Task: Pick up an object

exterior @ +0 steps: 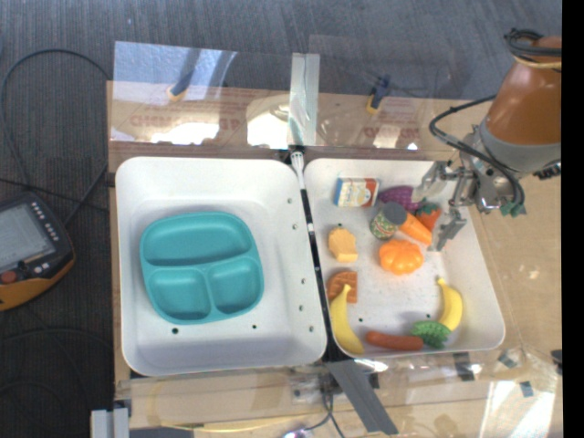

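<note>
While spread wide, the gripper [440, 206] hovers unladen above the carrot [418, 226].

the counter [525, 272] has a light wood-tone surface. clear panels [306, 99] stand upright along its far edge and reflect bright light. the floor [55, 26] is dark grey ribbed carpet. black cables [23, 85] loop over it beside a handheld control pendant [27, 245] at left.
</note>
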### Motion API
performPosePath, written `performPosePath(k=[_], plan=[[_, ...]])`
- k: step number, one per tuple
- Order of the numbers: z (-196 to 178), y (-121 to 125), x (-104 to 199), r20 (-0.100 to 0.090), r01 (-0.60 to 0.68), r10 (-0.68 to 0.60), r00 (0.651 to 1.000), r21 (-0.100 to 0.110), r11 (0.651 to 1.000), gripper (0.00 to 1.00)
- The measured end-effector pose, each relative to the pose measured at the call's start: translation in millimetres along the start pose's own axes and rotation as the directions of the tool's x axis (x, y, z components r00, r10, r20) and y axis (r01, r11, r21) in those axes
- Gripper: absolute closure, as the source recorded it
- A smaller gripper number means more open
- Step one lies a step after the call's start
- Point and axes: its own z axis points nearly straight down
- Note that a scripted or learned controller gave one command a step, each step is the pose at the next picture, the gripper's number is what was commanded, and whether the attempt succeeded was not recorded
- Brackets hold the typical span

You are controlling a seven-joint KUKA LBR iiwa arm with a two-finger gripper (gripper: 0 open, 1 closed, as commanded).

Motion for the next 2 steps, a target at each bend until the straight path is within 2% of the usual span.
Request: performPosePath(k=[1, 2], plan=[[52.8, 7.7, 19.1, 0.032, -0.049, 0.048, 0.998, 0.010, 0.999, 0.00], [58.6, 15.1, 11.8, 0.049, -0.023, 0.023, 0.999, 0.015, 1.000, 0.00]])
